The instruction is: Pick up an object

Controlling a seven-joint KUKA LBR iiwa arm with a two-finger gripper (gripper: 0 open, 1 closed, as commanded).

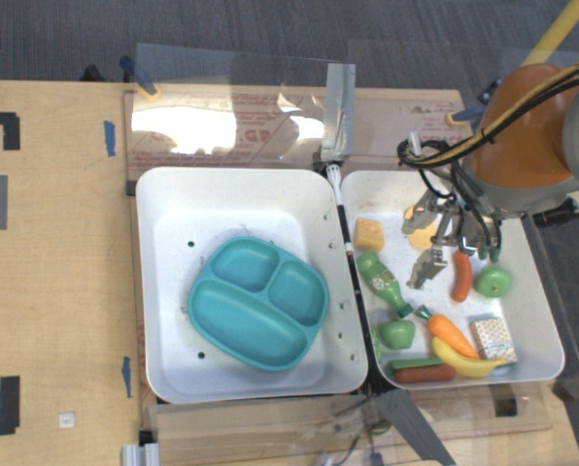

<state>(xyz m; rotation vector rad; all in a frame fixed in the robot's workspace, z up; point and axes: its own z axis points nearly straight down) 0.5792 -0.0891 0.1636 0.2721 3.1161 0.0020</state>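
1. toy food, the stuff up for grabs, sits in the right bin (547, 343), while over on the left the left bin (163, 260) carries a teal divided plate (258, 301), lying flat.
2. moving right across the divider: a yellow cheese block (369, 234) near the top, a green bottle (381, 284) slanting below it, a green pepper (397, 334) under that.
3. along the bottom edge, a red sausage (425, 372), a banana (464, 360), a carrot (447, 330), and a patterned box (493, 338).
4. the gripper (438, 246) hangs above the bin's middle, fingers spread apart, nothing between them.
5. just beside it, a red chili (461, 275) and a green apple (493, 281).
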